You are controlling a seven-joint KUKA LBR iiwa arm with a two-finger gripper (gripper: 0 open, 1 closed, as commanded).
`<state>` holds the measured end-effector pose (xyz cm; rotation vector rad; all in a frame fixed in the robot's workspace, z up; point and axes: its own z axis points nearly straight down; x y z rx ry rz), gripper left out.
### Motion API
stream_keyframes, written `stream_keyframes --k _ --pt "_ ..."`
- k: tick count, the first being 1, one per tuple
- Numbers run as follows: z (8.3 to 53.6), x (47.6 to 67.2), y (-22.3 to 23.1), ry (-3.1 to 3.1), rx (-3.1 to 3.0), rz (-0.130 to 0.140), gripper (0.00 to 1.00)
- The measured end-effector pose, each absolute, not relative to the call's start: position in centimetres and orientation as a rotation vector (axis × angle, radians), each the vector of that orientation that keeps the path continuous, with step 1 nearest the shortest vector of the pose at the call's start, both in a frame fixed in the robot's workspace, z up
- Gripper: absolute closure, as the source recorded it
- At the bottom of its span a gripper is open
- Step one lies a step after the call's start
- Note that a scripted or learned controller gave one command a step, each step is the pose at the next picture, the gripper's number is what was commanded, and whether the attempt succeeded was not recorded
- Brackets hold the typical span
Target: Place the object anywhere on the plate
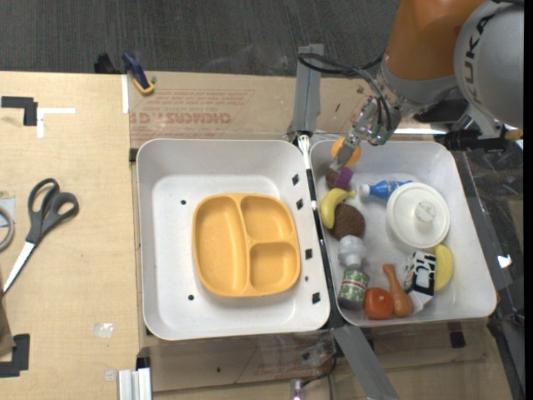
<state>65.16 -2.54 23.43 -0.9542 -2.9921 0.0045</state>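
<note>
A yellow-orange plate with three compartments lies in the left white bin, nothing on it. My gripper hangs over the far left corner of the right white bin. A small orange object sits pinched at its fingertips, and the fingers look shut on it. Just below it a purple and brown item rests in the bin. The plate is to the left and nearer the camera, across the wall between the two bins.
The right bin holds a banana, a brown ball, a white lidded bowl, a blue-capped bottle, a small bottle, a tomato and more. Scissors lie on the bench at left. A grey post stands behind the bins.
</note>
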Motion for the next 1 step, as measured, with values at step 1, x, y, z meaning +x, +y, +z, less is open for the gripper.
stream_keyframes --k 1 --pt "18.86 61.37 2.72 -2.988 -0.96 0.004 1.0"
